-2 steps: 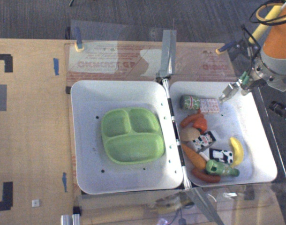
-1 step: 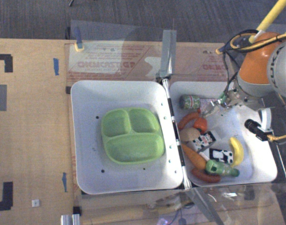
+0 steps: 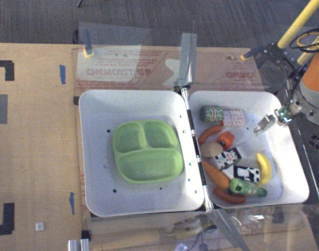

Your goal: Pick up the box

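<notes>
Gripper (image 3: 268,122): held low at the right bin's (image 3: 295,163) far right edge, fingers parted, nothing gripped.
Box (image 3: 234,117): seen left of the gripper, beside the can (image 3: 212,113).
Banana (image 3: 264,168): found below the gripper.

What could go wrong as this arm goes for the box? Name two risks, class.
1. The box lies against the green can, so closing fingers may catch or roll the can.
2. The gripper sits near the right bin's far rim; a slanted approach might push the box instead of gripping it.
</notes>
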Robot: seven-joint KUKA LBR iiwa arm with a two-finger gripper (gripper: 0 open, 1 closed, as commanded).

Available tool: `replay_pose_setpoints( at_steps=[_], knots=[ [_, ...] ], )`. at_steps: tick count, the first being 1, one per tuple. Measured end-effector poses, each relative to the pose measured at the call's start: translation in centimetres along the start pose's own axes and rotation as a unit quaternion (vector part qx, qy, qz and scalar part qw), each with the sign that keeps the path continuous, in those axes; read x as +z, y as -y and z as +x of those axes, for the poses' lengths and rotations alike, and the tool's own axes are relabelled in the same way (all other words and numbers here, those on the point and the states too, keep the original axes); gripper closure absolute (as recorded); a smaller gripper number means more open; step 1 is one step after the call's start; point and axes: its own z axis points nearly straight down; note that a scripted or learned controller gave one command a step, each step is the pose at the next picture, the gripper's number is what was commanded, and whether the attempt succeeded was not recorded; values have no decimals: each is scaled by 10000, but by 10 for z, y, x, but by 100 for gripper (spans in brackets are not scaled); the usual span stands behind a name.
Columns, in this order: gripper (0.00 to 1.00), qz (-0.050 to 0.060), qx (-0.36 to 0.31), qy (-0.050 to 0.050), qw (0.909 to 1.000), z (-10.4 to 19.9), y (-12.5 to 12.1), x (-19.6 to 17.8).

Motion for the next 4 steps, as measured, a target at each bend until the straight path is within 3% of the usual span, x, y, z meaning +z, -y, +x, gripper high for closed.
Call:
replay_pose_setpoints(
  at_steps=[1, 2, 3, 4],
  knots=[
    [0, 7, -794, -11, 9968, 58, -48, 55],
    [0, 32, -498, -9, 9988, 86, -106, 69],
    [100, 40, -508, -6, 9987, 87, -106, 60],
    [100, 0, -1374, -3, 9905, 139, -126, -68]
  ],
)
